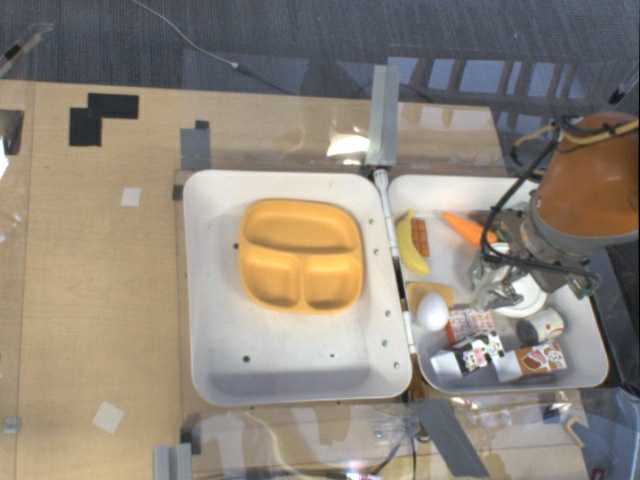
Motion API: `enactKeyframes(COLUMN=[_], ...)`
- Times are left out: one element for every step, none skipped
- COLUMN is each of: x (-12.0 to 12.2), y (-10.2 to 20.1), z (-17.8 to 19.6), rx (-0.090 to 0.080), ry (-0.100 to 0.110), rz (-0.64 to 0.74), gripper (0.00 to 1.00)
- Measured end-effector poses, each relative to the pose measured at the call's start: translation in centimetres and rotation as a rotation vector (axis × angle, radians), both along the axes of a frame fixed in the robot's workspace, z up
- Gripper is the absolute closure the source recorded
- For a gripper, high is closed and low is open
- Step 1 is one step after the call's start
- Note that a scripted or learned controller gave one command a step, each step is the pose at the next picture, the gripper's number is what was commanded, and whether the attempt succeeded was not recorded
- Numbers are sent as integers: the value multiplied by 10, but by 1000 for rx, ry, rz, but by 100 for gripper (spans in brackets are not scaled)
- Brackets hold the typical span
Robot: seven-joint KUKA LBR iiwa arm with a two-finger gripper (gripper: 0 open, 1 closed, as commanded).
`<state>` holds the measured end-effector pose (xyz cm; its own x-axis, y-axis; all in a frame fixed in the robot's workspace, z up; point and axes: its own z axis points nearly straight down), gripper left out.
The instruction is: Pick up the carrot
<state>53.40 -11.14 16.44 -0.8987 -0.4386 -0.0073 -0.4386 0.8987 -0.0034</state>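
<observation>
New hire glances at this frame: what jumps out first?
The yellow divided plate, alone in the left bin. Next, the arm's orange band at the right edge, with the gripper down in the crowded right bin. The carrot lies near that bin's far side, just beyond the gripper, beside a banana.

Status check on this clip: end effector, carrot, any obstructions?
End effector low in right white bin, nothing seen held. Orange tapered carrot loose near bin's far wall. Yellow banana beside it, apart.
</observation>
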Motion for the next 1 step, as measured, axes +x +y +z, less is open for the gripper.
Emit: enactKeyframes(x=[0], y=[0], z=[0], rx=[0], ry=[0], rz=[1], gripper=[0])
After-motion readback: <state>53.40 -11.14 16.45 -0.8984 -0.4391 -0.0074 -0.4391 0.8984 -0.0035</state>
